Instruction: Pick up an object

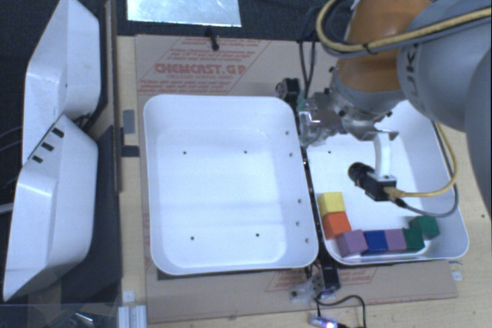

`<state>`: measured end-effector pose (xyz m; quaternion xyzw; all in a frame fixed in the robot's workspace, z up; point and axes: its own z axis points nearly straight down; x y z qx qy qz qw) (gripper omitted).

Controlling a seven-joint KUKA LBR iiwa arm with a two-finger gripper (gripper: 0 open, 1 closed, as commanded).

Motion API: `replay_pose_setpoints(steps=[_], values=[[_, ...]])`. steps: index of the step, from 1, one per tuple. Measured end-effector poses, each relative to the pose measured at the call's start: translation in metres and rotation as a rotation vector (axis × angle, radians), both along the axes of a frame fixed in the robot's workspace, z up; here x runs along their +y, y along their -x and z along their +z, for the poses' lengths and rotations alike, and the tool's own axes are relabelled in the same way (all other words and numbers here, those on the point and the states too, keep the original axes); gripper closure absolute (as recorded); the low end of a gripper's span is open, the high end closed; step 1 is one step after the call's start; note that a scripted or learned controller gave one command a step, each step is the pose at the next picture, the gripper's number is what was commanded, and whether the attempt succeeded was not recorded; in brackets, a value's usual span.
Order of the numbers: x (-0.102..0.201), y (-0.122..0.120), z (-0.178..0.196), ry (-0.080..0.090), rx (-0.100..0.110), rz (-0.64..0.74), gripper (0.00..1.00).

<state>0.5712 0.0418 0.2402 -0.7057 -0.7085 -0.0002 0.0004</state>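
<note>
A grey arm with an orange band reaches from the right over the far end of the right bin (419, 165), its gripper (314, 125) hanging at the rim next to the left bin (223, 180); whether it is open or closed cannot be told. Well apart from it, in the right bin's near corner, lie a yellow block (331, 203), an orange block (336, 224), then a purple block (352, 242), blue block (376, 241), lilac block (395, 240) and green block (420, 230) in a row.

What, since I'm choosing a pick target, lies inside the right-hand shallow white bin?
Small blocks at its near edge: yellow cube, orange cube, purple block, blue block, green block. The grey arm covers the bin's far part, hiding whatever lies beneath.
</note>
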Motion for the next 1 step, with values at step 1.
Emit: replay_pose_setpoints(steps=[1], values=[[0.0463,0.0232,-0.0149,0.0,0.001,0.001,1.0]])
